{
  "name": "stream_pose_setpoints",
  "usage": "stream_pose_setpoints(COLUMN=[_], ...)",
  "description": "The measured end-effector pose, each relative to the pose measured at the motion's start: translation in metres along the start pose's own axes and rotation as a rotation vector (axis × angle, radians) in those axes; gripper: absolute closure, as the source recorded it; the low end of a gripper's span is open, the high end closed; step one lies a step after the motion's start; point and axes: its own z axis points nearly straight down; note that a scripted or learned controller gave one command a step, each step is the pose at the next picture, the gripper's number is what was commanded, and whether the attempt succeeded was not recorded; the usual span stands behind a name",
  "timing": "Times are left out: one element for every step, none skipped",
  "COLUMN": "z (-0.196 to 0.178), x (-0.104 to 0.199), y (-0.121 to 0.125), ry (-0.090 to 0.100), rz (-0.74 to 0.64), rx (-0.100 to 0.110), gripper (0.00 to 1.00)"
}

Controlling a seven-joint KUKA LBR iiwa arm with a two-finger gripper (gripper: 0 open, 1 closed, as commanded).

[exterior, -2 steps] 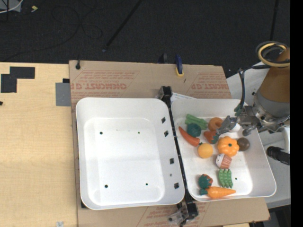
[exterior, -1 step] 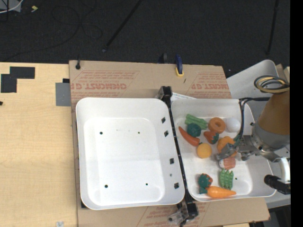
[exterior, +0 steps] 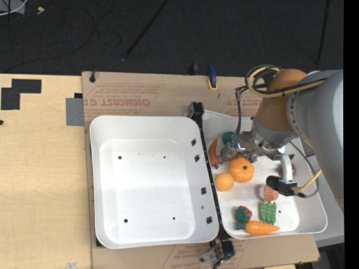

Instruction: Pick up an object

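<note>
lying nearest the camera, at the front edge of the right bin, an orange carrot is resting just beside a green ridged piece and a small green-and-red toy. sitting a little farther back, a pinkish piece is lying near the black part of the wrist, while a round yellow-orange ball is touching a small orange pumpkin toward the bin's middle. reaching in from the right, the grey arm is hanging over this bin, and its gripper is hovering just behind the pumpkin, beside a red-orange curved piece and a teal toy; how far its claw is parted cannot be told, and nothing is seen between its tips. lying to the left, the left bin is sitting on a cardboard sheet, with the pale wooden bench extending beyond and dark floor lying farthest back.
</note>
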Motion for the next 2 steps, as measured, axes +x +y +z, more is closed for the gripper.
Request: stream_pose_setpoints(z=[-0.0030,-0.0066], x=[0.0124,0.0150], y=[-0.0234,-0.0252], ry=[-0.010,0.002], rz=[0.019,0.018], rx=[-0.015,0.003], gripper=[0.00,1.00])
